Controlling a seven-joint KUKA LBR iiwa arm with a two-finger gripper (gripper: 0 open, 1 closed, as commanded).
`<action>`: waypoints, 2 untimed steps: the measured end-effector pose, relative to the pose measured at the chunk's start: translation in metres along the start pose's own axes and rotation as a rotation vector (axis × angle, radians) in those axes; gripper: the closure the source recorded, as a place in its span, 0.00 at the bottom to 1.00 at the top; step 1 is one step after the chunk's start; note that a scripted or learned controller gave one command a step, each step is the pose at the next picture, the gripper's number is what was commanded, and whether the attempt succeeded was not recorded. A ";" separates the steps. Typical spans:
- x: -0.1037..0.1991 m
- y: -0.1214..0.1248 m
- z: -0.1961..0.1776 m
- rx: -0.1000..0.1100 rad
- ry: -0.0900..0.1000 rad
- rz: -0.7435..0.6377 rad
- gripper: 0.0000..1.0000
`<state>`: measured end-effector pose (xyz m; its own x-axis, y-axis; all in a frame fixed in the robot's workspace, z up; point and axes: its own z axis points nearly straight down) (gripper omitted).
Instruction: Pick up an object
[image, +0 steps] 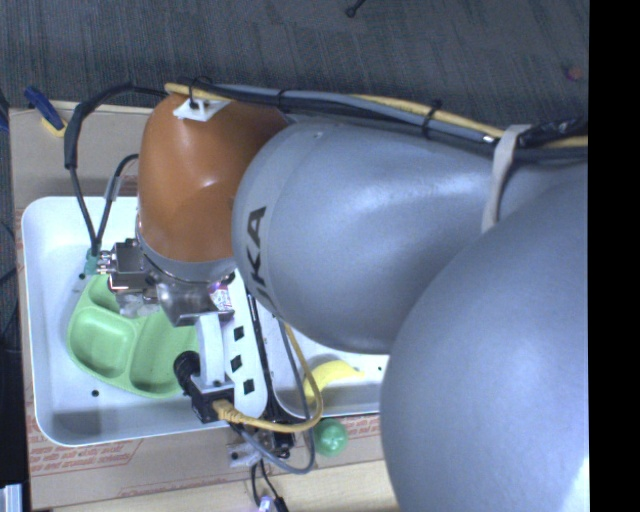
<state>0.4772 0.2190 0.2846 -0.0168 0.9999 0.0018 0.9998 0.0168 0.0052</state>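
A light green divided dish (105, 345) lies in the left white bin (45, 300), toward its middle. My gripper (150, 298) hangs under the orange wrist band, right over the dish's right half, and the wrist hides its lower end. A yellow object (335, 375) peeks out from under the arm to the right of the dish. A small green ball (330, 437) sits by the bin's front rim.
The grey arm covers the right bin and most of the view's right side. Cables run along the back edge of the bench. The left bin's left and front walls show, with brown cardboard in front of them.
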 end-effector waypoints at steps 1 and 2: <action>0.001 0.001 -0.010 -0.004 0.001 -0.010 1.00; -0.002 0.014 0.044 0.009 -0.004 0.010 1.00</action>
<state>0.4911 0.2173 0.2411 -0.0067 1.0000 -0.0022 1.0000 0.0067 -0.0039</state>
